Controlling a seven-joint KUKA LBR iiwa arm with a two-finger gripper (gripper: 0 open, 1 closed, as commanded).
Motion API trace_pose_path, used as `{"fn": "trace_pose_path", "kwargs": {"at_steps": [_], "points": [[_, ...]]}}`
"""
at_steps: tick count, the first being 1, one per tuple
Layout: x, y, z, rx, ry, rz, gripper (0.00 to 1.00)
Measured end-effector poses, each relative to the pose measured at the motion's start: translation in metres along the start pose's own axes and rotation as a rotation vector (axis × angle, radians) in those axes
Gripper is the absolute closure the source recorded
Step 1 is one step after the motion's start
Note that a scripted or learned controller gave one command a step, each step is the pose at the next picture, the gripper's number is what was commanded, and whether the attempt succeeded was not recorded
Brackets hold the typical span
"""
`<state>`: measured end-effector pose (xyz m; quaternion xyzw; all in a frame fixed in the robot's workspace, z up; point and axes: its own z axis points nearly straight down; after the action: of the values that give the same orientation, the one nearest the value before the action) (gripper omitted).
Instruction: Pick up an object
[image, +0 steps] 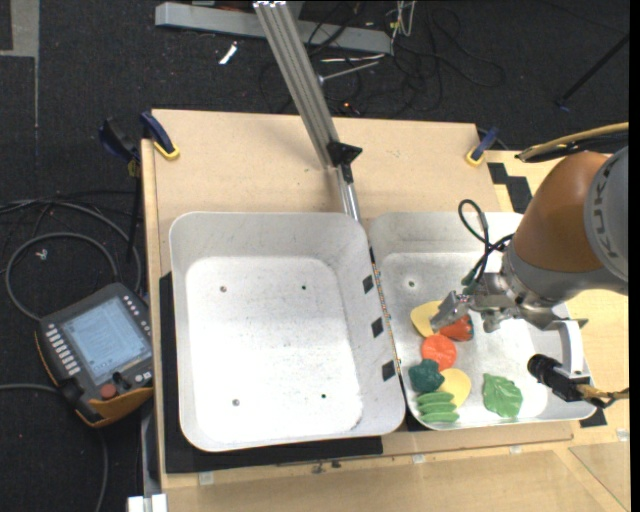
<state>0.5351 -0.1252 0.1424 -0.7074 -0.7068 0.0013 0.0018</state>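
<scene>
A: The arm's gripper (452, 308) sits low in the right bin (400, 235), right at the top of the toy pile. What should it mind?

B: It needs one clear target. The nearest pieces are the small red piece (457, 329) just under the tip and the pale yellow piece (424, 318) beside it, toward the left bin (265, 330). They touch, so a sloppy close could nudge both and catch neither.

A: Is the gripper holding anything?

B: That cannot be told; the tip is too small and crowded against the red piece to judge whether it is spread, closed, or gripping.

A: And the rest of the pile?

B: Below the red piece lies a rounded orange piece (438, 349), then a dark teal lump (425, 377), a yellow piece (456, 383) and a ridged green piece (436, 405) nearest the bin's front edge. A leafy bright green piece (502, 395) lies apart, further from the left bin. All look like smooth moulded plastic, rounded and likely slippery

A: So a firm, centred squeeze?

B: Yes, and a straight lift off the smooth white bin floor, so neighbours stay put
</scene>
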Motion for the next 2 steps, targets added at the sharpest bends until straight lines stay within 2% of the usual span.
{"fn": "trace_pose_path", "kwargs": {"at_steps": [1,2], "points": [[0.000,0.001,-0.012,-0.004,0.000,0.000,1.00],[0.007,0.004,-0.073,-0.011,-0.002,-0.005,1.00]]}}
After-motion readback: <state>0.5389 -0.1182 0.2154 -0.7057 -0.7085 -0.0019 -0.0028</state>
